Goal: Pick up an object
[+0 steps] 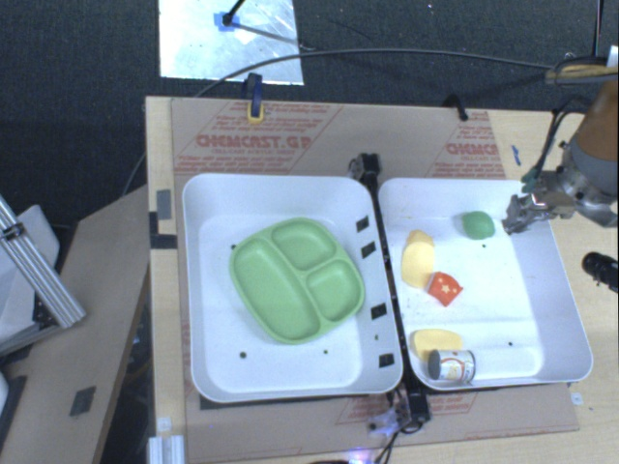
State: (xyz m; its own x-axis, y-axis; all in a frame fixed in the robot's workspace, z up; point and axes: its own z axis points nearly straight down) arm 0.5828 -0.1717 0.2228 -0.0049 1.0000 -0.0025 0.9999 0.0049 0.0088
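- You are viewing the gripper hovering just right of the green object in the right bin; jaw state cannot be told.
- Both bins are sitting on a cardboard-covered bench over dark flooring.

At the right edge of the frame the arm shows a rounded grey body with a dull orange-brown band above the wrist. Below that sits a paler grey, ring-like wrist section. The gripper at its end is small, metallic grey and blocky, with darker bits at the tip. A thin dark cable runs down alongside the arm toward the gripper.
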